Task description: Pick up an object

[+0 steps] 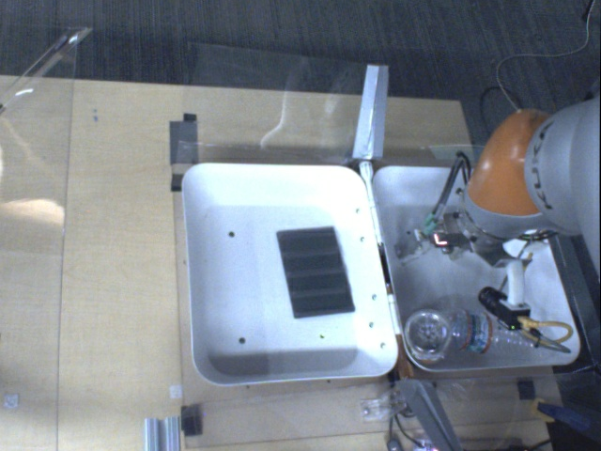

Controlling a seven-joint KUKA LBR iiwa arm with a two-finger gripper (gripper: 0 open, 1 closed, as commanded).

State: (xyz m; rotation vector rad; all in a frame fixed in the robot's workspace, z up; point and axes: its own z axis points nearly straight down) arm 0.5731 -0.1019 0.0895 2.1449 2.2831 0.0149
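A black ribbed rectangular pad [316, 271] lies flat in the middle of the left bin [208, 280]. A clear plastic bottle [444, 334] with a bluish label lies on its side along the front wall of the right bin [413, 195]. My gripper [434, 240] hangs over the middle of the right bin, below the orange wrist band [502, 172]. It is behind the bottle and apart from it, and I see nothing held in it.
A raised wall [378, 252] divides the two bins. A metal post [372, 120] stands at the back between them, with clear panels on the bench behind and to the left. Bare wooden bench [94, 280] lies left of the bins.
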